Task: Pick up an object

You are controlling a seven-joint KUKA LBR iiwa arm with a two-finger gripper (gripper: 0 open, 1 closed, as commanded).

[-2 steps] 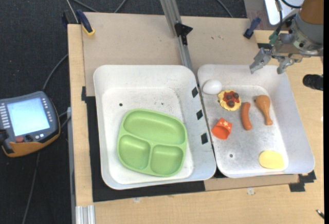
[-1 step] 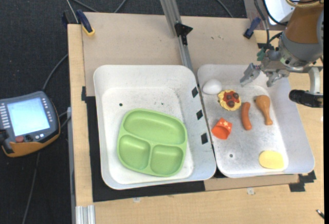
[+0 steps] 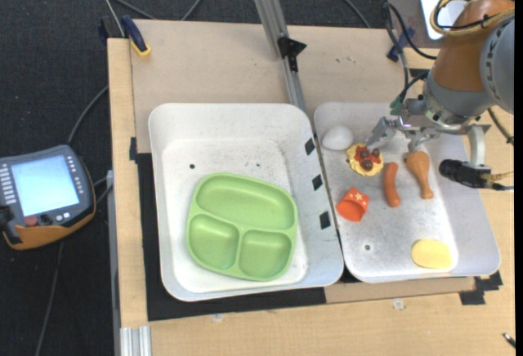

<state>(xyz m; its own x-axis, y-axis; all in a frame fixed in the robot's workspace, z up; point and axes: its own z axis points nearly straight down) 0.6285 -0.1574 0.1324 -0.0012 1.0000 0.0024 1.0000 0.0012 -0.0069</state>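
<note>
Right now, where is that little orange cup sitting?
The orange cup lies in the right-hand bin, close to its left wall, just below the small pizza toy and left of the sausage.

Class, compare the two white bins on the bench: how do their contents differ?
The left bin holds one large green divided plate; the right bin holds several small toy foods instead. The gripper hangs over the right bin, not the left bin. Both are shallow and white.
</note>
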